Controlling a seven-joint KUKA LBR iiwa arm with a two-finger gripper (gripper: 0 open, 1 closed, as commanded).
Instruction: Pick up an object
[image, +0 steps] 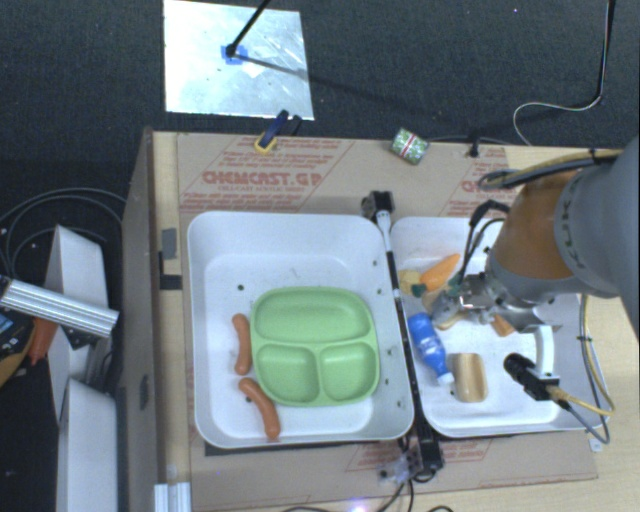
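In the right bin (560, 415) lie a blue bottle (428, 347) with a white cap end, a tan cylinder (468, 376), an orange carrot (440, 270) and a small yellow piece (410, 279). My gripper (458, 303) hangs low over the middle of this bin, just right of and above the blue bottle and below the carrot. The grey wrist with its orange band (535, 235) covers the bin's right part. A small orange bit (501, 324) peeks out under the wrist. I see nothing clearly held.
The left bin (215, 260) holds a green divided plate (315, 343) and two sausages (241, 343) (261, 407) along its left and lower-left side. A black divider (398, 310) runs between the bins. A small green can (409, 146) and cables lie on the cardboard behind.
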